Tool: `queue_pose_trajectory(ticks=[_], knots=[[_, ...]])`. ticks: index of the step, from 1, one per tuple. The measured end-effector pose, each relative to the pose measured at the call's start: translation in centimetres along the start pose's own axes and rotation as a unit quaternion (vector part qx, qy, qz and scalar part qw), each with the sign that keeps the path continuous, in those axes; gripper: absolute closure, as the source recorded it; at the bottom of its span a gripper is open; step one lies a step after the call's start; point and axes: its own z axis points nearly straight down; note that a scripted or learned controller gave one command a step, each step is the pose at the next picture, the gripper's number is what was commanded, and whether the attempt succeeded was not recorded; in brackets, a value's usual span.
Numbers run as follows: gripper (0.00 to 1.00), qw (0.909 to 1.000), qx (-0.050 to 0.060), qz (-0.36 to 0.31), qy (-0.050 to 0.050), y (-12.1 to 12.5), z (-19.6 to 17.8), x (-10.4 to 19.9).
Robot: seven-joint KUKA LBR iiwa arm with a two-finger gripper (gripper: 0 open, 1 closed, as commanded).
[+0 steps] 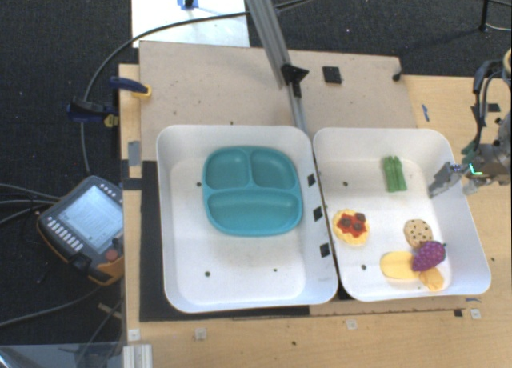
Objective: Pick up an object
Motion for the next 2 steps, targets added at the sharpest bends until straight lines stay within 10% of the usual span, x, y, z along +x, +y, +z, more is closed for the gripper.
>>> queue_pose_trajectory(ticks=[2], knots=[[0.00, 1.0000, 0.000, 0.001, 0.000, 0.6, 4.4, -0.5]])
